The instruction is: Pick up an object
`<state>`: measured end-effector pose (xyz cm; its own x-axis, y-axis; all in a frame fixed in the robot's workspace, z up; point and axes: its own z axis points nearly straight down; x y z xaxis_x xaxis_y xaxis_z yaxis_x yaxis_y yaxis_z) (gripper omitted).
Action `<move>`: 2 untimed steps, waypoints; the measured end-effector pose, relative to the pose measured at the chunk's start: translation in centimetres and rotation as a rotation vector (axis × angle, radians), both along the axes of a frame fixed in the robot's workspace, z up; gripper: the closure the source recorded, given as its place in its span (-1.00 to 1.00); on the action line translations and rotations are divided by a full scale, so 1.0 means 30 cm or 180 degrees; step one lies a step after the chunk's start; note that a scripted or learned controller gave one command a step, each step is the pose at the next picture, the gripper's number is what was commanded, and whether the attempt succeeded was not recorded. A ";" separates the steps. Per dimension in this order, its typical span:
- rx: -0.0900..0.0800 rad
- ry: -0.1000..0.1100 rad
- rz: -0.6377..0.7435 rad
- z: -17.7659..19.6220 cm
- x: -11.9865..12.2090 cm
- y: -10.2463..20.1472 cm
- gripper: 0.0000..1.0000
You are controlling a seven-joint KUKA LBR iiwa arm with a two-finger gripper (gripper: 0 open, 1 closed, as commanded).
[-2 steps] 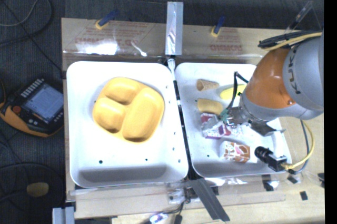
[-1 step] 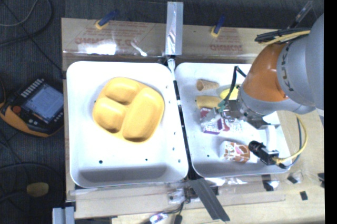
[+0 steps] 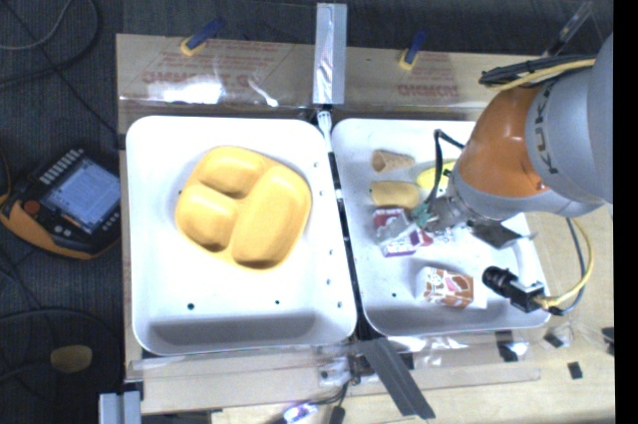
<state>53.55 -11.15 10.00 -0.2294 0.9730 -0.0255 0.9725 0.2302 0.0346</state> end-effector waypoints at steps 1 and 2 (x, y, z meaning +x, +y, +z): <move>0.0020 0.0012 -0.0119 -0.001 0.030 0.019 -1.00; 0.0051 0.0031 -0.0373 -0.002 0.123 0.012 -1.00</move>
